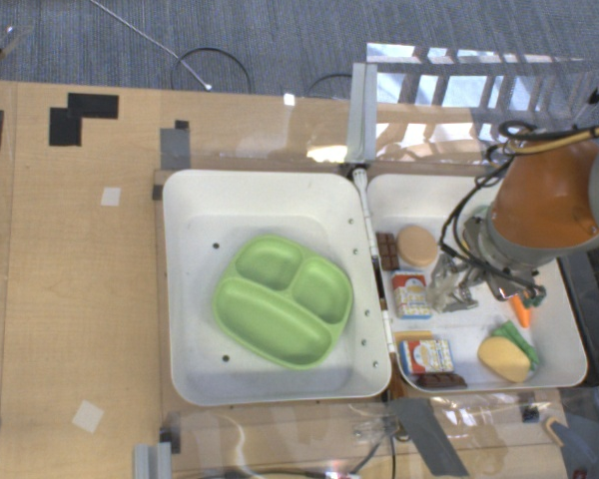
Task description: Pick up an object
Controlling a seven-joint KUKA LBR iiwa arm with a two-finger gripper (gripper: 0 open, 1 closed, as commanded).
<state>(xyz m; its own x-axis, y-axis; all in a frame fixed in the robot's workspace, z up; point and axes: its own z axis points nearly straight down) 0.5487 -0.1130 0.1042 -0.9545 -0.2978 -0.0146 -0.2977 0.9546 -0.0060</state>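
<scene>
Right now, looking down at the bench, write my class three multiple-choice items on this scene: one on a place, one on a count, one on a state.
1. Where does the green divided plate lie?
A. In the left bin
B. In the right bin
C. On the wooden bench outside the bins

2. How many compartments does the green divided plate have?
A. Two
B. Three
C. Five

3. Where is the gripper at this moment?
A. Over the left bin
B. Above the carpet behind the bench
C. Low inside the right bin, among the small items

Answers:
1. A, the plate rests on the floor of the left bin.
2. B, two smaller sections sit behind one long section.
3. C, it hangs within the right bin, beside the small carton and near the round tan item.
</scene>
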